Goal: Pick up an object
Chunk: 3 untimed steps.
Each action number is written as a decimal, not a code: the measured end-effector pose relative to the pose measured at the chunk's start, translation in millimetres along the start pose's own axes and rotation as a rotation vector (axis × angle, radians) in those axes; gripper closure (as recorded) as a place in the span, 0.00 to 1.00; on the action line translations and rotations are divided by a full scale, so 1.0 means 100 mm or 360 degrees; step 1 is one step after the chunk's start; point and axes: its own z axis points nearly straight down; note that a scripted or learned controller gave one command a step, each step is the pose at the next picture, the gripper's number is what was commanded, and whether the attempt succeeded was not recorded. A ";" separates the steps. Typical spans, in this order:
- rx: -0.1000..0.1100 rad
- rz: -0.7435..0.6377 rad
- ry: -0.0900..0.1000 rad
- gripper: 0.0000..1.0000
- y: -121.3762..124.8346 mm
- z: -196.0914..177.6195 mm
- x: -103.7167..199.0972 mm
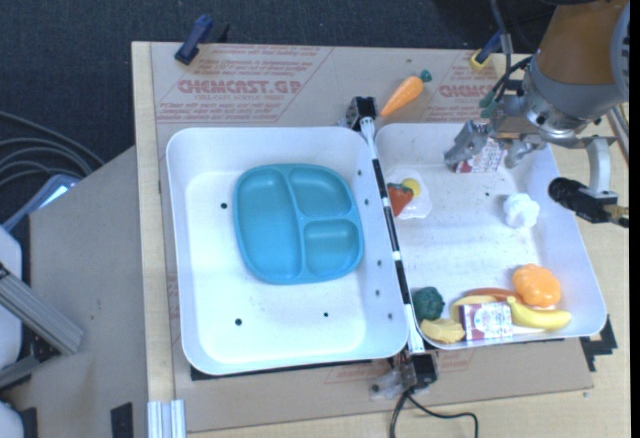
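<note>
My gripper [489,148] hangs low over the back of the right bin [575,256], open. A small white packet with red print [488,160] lies on the bin floor between its fingertips, and nothing is lifted. Further objects lie in this bin: a white wrapper with a red and yellow picture [405,198] by the left wall, a small white lump [520,211] at the right, and at the front an orange fruit [537,286], a banana [543,318], a red and white packet [487,319], a dark green piece [428,302] and a pale yellow piece [443,330].
The left bin [200,316] holds a blue divided plate [298,223]. An orange toy carrot [403,94] lies on the board behind the bins, outside them. A blue clamp [193,39] sits at the board's back left corner.
</note>
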 end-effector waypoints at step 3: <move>-0.0006 0.0001 -0.0002 0.00 -0.02 1.31 -0.09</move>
